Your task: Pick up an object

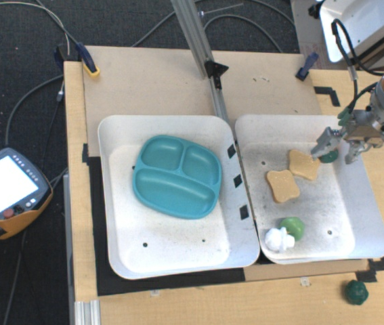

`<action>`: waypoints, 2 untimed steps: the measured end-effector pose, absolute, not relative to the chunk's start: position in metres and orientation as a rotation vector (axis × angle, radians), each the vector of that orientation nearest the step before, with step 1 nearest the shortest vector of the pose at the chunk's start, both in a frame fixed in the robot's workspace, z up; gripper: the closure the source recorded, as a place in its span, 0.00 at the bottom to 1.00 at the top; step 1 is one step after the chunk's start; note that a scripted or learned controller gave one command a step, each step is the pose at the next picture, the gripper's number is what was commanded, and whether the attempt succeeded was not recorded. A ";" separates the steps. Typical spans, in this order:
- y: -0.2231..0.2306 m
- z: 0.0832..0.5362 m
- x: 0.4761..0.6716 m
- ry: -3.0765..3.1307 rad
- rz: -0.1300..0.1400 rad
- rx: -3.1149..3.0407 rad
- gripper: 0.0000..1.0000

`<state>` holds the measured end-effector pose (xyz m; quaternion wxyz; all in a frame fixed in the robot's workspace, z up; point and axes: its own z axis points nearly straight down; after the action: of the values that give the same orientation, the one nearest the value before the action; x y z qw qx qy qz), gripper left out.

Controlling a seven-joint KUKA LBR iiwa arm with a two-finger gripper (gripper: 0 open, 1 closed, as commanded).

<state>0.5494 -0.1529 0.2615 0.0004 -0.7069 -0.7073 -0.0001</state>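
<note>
My gripper [337, 150] hangs over the upper right part of the right bin [361, 229], fingers spread apart and open. A small dark green thing [328, 156] lies just below and between the fingers, not clearly gripped. Two tan toast-shaped pieces lie in the same bin: one [304, 164] just left of the gripper, the other [282, 185] lower left. A green and white object [285, 233] rests near the bin's front edge.
The left bin [120, 249] holds a teal divided plate [177, 175]. A metal pole [195, 29] slants across the back. A dark green ball [356, 291] lies on the bench outside the right bin's front corner. A handheld pendant [5, 191] sits at far left.
</note>
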 end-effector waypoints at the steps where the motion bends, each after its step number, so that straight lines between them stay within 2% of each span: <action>1: -0.148 0.217 0.555 -2.218 0.003 -2.217 0.00; 2: -0.154 0.172 0.557 -2.218 0.004 -2.218 0.00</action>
<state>0.5569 -0.1537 0.1725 0.0024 -0.7072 -0.7070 0.0011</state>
